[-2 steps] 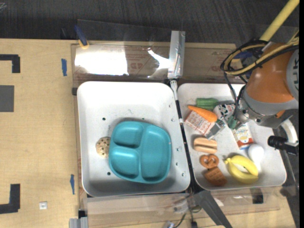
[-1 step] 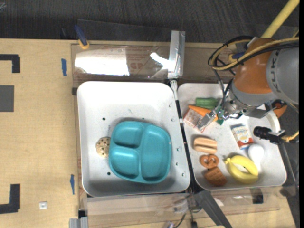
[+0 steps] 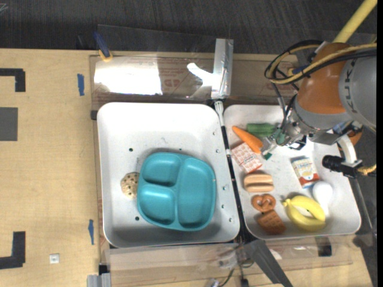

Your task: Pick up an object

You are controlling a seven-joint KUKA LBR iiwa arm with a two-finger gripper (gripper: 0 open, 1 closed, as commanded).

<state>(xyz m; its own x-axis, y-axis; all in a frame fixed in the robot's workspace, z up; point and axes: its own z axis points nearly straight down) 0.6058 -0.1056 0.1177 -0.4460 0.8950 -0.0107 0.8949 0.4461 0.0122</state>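
**Right bin: claw low among the toy food**

Where the grey arm with its orange band (image 3: 326, 91) reaches in from three o'clock, the two-finger claw (image 3: 276, 141) sits low in the shallow white right bin (image 3: 353, 217); how far it is open, and whether it has hold of anything, cannot be told.

- Orange plastic carrot (image 3: 247, 138): just beside the claw at nine o'clock, tilted.
- Green plastic vegetable (image 3: 261, 127): near, at ten o'clock.
- Red-and-white checked packet (image 3: 246, 158): at seven o'clock.
- Small white carton with red label (image 3: 304, 169): at four o'clock.
- Toy hot dog in bun (image 3: 258, 182); brown pretzel (image 3: 264, 202); brown biscuit piece (image 3: 271, 221): a column toward six o'clock.
- Yellow plastic banana (image 3: 304, 211) and white egg (image 3: 322, 192): at five o'clock.
- Shallow white left bin (image 3: 114, 124): teal compartment tray (image 3: 177, 189), speckled cookie (image 3: 129, 184) touching its nine o'clock edge.
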